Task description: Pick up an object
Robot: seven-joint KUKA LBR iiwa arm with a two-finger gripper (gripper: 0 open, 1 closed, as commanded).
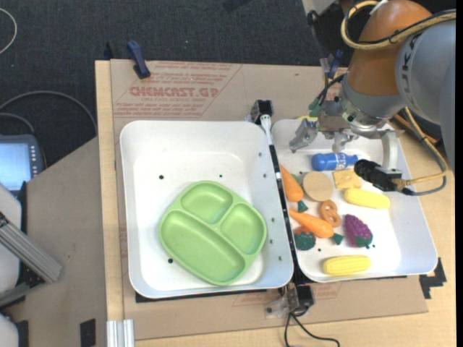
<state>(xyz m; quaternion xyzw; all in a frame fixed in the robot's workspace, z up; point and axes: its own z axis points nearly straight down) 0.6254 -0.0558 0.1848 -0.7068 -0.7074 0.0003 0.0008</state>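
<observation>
Objects for pick-up: toy foods lying loose in the right bin [423, 248].
Arm pose: grey arm [427, 45] with orange band reaches in from the right; wrist points down over the far end of the right bin.
Gripper [312, 130]: hangs over the far left corner of the right bin, just left of the blue bottle [334, 161]; two fingers spread apart, nothing between them.
Bins: two, white, side by side; left bin [145, 157] holds one green divided plate [212, 231] with three compartments.
Carrots: two; one [291, 185] against the left wall, one [312, 223] nearer.
Corn cobs: two; one [367, 198] right of centre, one [346, 265] at the near edge.
Single items: tan round disc [317, 186], pretzel [329, 211], purple grapes [357, 229], yellow cheese wedge [347, 179].
Writing: red print "CHEMCAST G P" on the brown board [173, 85] beyond the left bin; smaller lines unreadable.
</observation>
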